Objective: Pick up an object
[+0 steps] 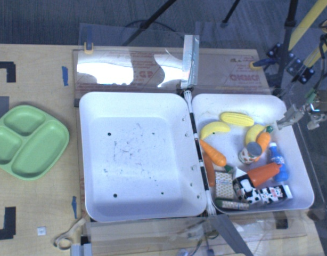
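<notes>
Two white bins are seen side by side: the left bin (134, 148) and the right bin (299, 159), where toy bananas (237, 119), carrots (213, 152) and a bottle (277, 161) are heaped. The gripper (304, 113) is seen at the right bin's far right rim; its grip cannot be told.

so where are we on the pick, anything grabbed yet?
Nothing done yet: the toys, e.g. yellow banana and orange carrot, lie in the right bin. In hand: the gripper sits at that bin's right rim, above the pile; nothing is visible between its fingers. Left: descend, grasp, lift.
</notes>
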Action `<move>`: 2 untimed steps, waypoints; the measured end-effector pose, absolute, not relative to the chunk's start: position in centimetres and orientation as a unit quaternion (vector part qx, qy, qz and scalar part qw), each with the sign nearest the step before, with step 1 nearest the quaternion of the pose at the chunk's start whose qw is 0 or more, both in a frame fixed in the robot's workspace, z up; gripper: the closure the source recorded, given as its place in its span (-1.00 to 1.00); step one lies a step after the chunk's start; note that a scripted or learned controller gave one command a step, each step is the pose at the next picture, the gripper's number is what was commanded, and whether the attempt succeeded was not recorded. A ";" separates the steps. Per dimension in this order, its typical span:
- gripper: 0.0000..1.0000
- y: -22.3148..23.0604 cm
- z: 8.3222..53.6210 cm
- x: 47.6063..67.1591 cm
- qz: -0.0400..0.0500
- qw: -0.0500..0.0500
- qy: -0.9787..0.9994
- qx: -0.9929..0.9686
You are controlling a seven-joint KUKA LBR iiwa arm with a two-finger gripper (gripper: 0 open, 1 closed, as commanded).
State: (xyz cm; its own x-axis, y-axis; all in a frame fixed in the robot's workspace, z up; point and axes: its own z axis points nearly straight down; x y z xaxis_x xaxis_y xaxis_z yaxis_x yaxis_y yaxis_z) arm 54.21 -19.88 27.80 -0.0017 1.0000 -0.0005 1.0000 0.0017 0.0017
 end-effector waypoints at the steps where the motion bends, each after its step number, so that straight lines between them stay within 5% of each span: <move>1: -1.00 -22.2 15.5 58.6 0.001 0.002 0.740 0.673; 2: -1.00 -22.2 14.3 58.9 0.005 0.010 0.754 0.656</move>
State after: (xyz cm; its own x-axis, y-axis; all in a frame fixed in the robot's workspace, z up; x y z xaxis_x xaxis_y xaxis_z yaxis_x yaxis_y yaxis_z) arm 58.88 -22.24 14.26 -0.1380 0.9904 -0.0086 0.9902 0.1382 0.0217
